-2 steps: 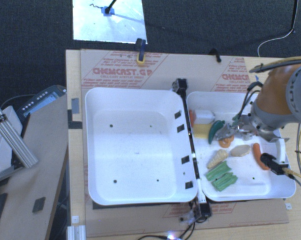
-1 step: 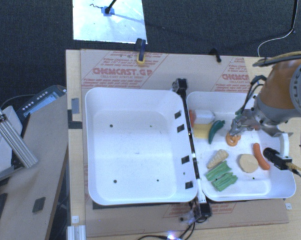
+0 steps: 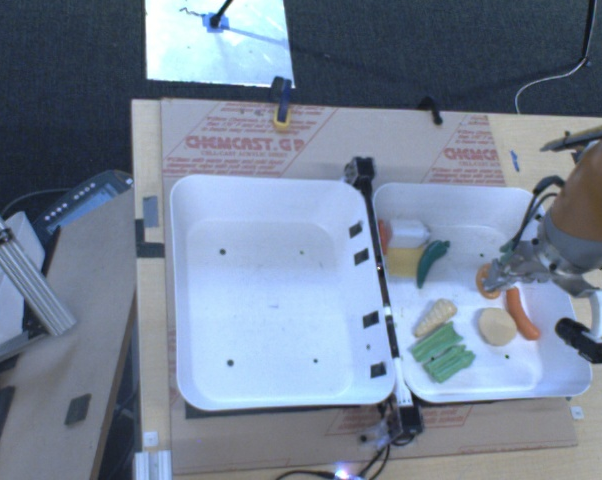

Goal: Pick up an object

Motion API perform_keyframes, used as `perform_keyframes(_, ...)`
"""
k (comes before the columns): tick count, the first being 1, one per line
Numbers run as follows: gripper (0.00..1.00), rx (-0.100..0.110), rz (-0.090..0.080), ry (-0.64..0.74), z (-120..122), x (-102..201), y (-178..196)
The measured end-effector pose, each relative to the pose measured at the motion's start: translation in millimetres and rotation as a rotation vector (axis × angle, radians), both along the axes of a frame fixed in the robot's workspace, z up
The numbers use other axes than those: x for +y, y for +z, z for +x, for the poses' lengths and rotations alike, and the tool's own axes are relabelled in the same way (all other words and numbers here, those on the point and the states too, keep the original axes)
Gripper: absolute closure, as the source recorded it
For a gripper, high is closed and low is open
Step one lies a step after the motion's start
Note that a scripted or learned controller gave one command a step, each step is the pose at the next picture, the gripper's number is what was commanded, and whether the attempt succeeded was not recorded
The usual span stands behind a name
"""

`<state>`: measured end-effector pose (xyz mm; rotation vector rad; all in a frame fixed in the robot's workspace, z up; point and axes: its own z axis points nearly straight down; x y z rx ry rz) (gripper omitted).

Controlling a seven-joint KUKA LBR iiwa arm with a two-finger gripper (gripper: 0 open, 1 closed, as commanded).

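My gripper (image 3: pixel 502 272) hangs low over the right side of the right bin (image 3: pixel 481 200), reaching in from the right. Its tip sits right at a small orange round thing (image 3: pixel 488 282); whether it touches it I cannot tell. An orange-red sausage shape (image 3: pixel 524 314) lies just below the gripper, with a tan round disc (image 3: pixel 497 327) beside it. Further left lie a pale corn cob (image 3: pixel 434 317), green bean pods (image 3: pixel 443 352), a dark green pepper (image 3: pixel 433 260), a yellow block (image 3: pixel 404 261), a white block (image 3: pixel 409 233) and a red piece (image 3: pixel 384 235).
The left bin (image 3: pixel 271 193) stands beside the right one, split from it by a black-clipped divider (image 3: pixel 373 268). Both rest on a cardboard sheet (image 3: pixel 241 140) on the bench. A shiny plate (image 3: pixel 217 28) lies on the dark floor behind.
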<state>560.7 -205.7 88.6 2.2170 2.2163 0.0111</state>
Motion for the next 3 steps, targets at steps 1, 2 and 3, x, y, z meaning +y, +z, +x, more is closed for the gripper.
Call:
perform_keyframes(1, 1.0, -0.005, -0.006, 0.0, -52, -2, 1)
perform_keyframes(2, 1.0, -0.006, -0.008, 0.005, -70, 63, 0)
perform_keyframes(3, 1.0, 0.005, -0.001, 0.005, -73, 78, 5)
